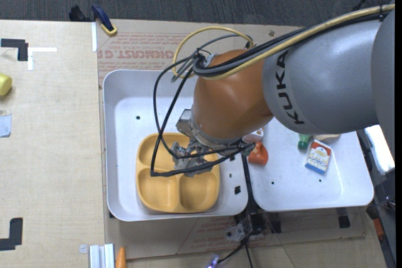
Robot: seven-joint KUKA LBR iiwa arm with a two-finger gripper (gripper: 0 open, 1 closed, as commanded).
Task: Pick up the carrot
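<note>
The pincer [190,157] hangs under the orange wrist, low over the yellow tray [164,192], above the ridge where its compartments meet. Its working end is lost among dark cables, so I cannot tell whether it is open or closed, and nothing can be seen gripped in it. The tray lies in the bin [122,135] directly below the pincer. The carrot [258,155] lies beside the pincer on the side the arm reaches from, across the wall between the bins and just inside the second bin [352,194], partly hidden under the arm. It looks like a small toy: probably light, stiff and smooth, so it may slip or roll. The safest hold is likely across its thick middle. Farther beyond the carrot lie a green piece [304,144] and a small carton [318,157], near each other.
</note>
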